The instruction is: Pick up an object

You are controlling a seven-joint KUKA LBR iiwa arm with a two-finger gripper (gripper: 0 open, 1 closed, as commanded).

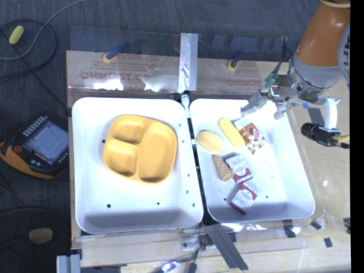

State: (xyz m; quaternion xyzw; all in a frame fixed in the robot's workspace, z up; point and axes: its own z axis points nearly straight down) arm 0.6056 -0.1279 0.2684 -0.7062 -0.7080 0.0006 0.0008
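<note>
The tool [266, 100] hangs over the far right corner of the right bin [296, 169], its fingers spread open with nothing between them. In that bin, a yellow banana [231, 131] lies just nearer than the tool, a packet [252, 137] touching its right side. A pale oval [209, 141] sits left of the banana. A waffle cone [222, 167] and two red packets [238, 167] [243, 198] lie nearer still. A yellow tray [140, 148] fills the left bin [85, 209].

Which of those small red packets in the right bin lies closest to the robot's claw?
The packet at the back of the right bin, beside the yellow banana, is nearest the gripper. The other two packets lie farther forward.
</note>
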